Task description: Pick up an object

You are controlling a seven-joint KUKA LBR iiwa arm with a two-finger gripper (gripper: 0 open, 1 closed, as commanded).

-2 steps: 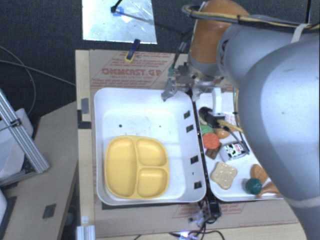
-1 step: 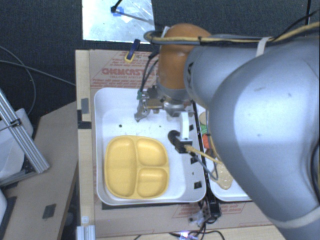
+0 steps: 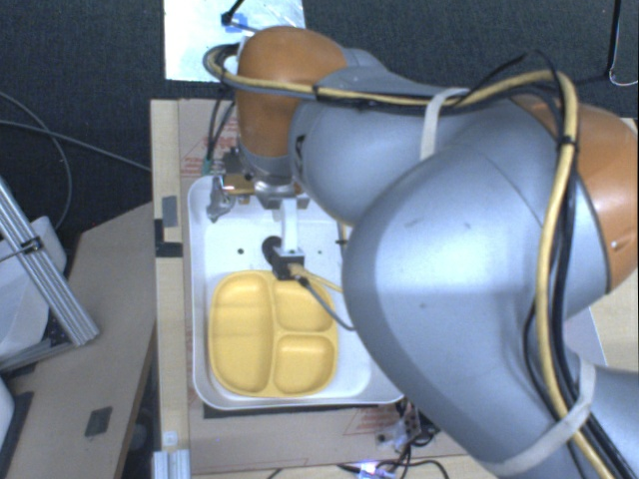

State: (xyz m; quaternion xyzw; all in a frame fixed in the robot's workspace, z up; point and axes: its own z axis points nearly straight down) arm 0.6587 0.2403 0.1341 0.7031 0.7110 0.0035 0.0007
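Hanging over the upper end of the white bin (image 3: 232,242), left of centre, is my claw (image 3: 245,196); I cannot tell whether it is apart or together. The yellow divided tray (image 3: 270,332) lies lower in that bin, below the claw and clear of it.

The one camera is fixed above the pale wooden bench (image 3: 120,257) and looks down on it at a slant, so the bench's far edge lies toward the top of the picture, with dark floor beyond it, and its near edge toward the bottom. It stands close: the bulky grey-and-orange robot arm (image 3: 449,267), reaching in from the right, looms across the bench's right side, while a shallow white plastic bin (image 3: 235,242) with a yellow three-compartment tray (image 3: 270,332) lies in plain sight left of centre.
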